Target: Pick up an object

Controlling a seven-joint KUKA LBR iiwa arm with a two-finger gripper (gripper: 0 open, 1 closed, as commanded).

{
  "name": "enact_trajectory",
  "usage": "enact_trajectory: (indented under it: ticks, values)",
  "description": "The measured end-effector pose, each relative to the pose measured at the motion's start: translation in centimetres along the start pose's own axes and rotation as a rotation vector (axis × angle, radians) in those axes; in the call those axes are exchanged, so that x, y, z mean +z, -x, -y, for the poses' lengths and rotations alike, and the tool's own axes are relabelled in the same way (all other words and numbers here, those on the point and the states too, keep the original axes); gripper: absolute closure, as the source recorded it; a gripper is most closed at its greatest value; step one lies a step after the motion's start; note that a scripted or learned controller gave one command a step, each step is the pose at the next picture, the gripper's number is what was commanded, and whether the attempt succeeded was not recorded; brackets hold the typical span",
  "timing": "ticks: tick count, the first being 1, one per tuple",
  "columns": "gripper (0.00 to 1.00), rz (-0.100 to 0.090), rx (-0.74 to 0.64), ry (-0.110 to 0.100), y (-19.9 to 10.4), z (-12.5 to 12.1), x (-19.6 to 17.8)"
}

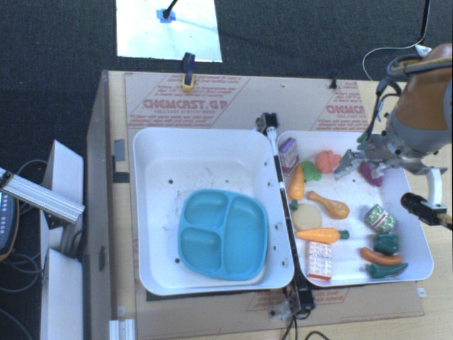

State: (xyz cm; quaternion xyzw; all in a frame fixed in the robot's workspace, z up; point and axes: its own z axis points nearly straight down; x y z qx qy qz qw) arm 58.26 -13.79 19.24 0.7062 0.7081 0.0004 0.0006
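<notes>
A: Here we are over the right bin (422,261), and the gripper (362,163) is down low at its far side, right among the toy food.

B: What's it going for?

A: Hard to call. A purple piece (371,172) sits directly under the gripper, with a salmon-pink lump (327,161) just to its left. My money's on the purple one, but the tool hides most of it.

B: Has it got hold?

A: Can't tell. From this slant the gripper is a grey blur, so whether it's spread or closed I won't guess, and nothing is clearly lifted off the floor of the bin.

B: How would that purple piece handle?

A: Looks like moulded plastic play food, so I'd judge it light, stiff and a bit slick. No fear of crushing it; the worry is it squirting out sideways. Best taken across its narrowest part, squarely, not on a rounded end.

B: Any easier targets?

A: The orange carrot (320,235) lies in open space mid-bin, and so does the drumstick (328,205); both long, good for a pinch across the middle. The little box (319,261) near the front wall has flat sides, friendlier still.

B: And the other bin?

A: The left bin (159,154) holds a blue divided tray (223,235), well apart from the action.
</notes>
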Motion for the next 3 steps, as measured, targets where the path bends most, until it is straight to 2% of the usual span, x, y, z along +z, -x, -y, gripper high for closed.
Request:
enact_trajectory:
  ticks: [1, 2, 3]
  values:
    - [0.00, 0.000, -0.001, -0.002, 3.8, -8.4, 8.1]
    - [0.00, 0.000, 0.001, 0.000, 2.6, -5.0, 10.8]
    - [1.00, 0.001, 0.000, 0.005, 2.6, -5.2, 9.6]
